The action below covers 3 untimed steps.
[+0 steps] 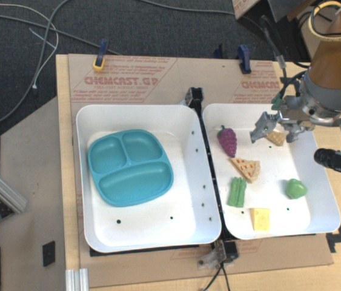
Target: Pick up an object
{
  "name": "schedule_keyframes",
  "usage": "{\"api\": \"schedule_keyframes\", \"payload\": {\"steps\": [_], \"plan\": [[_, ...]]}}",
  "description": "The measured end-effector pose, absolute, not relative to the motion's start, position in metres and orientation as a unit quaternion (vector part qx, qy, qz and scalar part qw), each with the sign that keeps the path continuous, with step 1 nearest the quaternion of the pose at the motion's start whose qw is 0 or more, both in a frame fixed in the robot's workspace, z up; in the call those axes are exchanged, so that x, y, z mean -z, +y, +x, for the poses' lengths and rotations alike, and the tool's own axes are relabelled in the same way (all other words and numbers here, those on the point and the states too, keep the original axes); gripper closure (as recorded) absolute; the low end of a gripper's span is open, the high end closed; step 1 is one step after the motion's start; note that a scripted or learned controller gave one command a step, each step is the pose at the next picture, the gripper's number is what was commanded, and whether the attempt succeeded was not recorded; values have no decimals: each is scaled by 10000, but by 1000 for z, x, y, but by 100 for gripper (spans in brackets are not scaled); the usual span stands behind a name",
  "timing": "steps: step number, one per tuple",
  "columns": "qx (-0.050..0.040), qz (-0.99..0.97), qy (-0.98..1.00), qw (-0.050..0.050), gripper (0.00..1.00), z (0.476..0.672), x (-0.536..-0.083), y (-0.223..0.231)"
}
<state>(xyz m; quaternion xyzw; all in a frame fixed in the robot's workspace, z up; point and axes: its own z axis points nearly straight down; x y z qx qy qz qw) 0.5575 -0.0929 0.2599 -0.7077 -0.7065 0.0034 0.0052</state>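
Tool of mine is hanging over the back part of the right bin, up near the far rim, and from this angle the two fingers look spread, one pointing down-left at around the middle of the bin's back half and the other toward the right, with nothing pinched between them. Sitting right in that gap, or just under it, is a small tan piece of toy food, maybe a cracker or a bread bit, honestly too hidden by the fingers to call it. So that's the thing I'd guess I'm going for: it lies basically straight below the tool, a touch toward the near side, and I can't tell if a finger is touching it or just hovering over it. If that's the target, the move is mostly straight down and close, not sideways. Everything else is further off: the purple grape bunch is to the left near the wall between the bins, the pizza slice is nearer the camera from there, then the green veggie piece, the yellow cheese block and the green round thing off toward the near right. Left bin just has the teal divided plate, well apart from me. My worry is the tan piece is small and flat, so the fingers could easily close over it.
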Motion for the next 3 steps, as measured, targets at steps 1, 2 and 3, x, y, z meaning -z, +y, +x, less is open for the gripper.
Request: {"api": "schedule_keyframes", "payload": {"steps": [1, 2, 3], "plan": [[-1, -7070, -7072, 12, 0, 559, -265, -93], [-16, -7074, -7068, 31, 0, 552, -220, -92], [-24, -7074, -7068, 41, 0, 546, -159, -96]]}}
